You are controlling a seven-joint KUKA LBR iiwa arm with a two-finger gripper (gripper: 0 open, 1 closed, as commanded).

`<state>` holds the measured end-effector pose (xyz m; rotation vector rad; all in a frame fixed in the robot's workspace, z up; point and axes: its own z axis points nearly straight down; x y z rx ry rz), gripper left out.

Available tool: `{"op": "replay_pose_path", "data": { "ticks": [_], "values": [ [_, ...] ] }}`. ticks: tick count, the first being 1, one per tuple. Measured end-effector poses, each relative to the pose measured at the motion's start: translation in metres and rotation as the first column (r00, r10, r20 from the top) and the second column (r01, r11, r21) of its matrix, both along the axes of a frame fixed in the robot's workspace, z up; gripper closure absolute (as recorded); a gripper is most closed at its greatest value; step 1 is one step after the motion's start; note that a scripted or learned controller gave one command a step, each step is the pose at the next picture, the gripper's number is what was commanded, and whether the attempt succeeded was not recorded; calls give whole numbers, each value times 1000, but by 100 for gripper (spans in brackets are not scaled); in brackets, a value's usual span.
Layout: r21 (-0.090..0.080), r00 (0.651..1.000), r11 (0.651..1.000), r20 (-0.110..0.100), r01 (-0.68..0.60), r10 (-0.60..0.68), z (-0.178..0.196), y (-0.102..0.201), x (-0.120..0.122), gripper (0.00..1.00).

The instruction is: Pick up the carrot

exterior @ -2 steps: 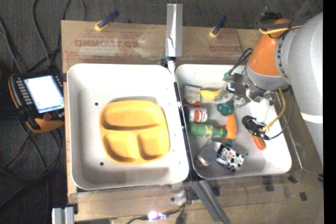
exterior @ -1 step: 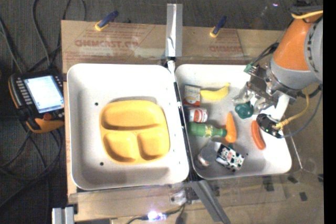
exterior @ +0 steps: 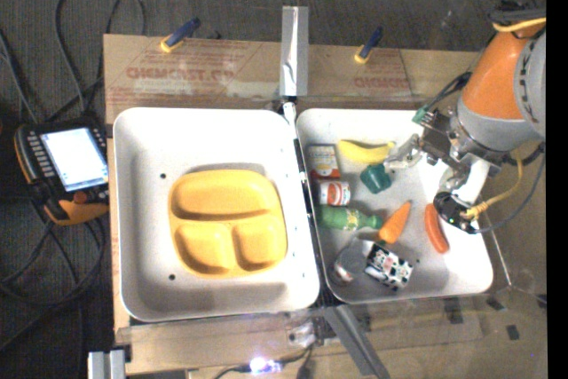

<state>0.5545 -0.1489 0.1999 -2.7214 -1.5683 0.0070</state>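
Note:
The carrot (exterior: 396, 222), orange with a green stub at its lower end, lies tilted in the middle of the right bin (exterior: 470, 275). It rests between a green bottle (exterior: 349, 218) on its left and a red pepper-like piece (exterior: 435, 229) on its right. My gripper (exterior: 401, 158) hangs over the upper part of that bin, above and slightly right of the carrot, close to a teal cup (exterior: 374, 178) and a banana (exterior: 364, 151). Nothing of the carrot is in the gripper.
The right bin also holds a red can (exterior: 335, 193), a small packet (exterior: 322, 160), a black-and-white toy (exterior: 389, 266) and a metallic piece (exterior: 344, 269). A yellow divided tray (exterior: 229, 220) lies in the left bin (exterior: 133, 191). The arm (exterior: 501, 98) crosses the right bin's far right corner.

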Motion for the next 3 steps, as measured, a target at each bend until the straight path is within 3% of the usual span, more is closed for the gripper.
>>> {"op": "replay_pose_path", "data": {
  "ticks": [1,2,3],
  "values": [
    [1,947,947,1,-322,322,26,35,13,0],
    [1,986,986,-2,-165,165,-20,-22,-50,0],
    [-2,967,967,13,-254,254,-111,-19,-5,0]
  ]
}}
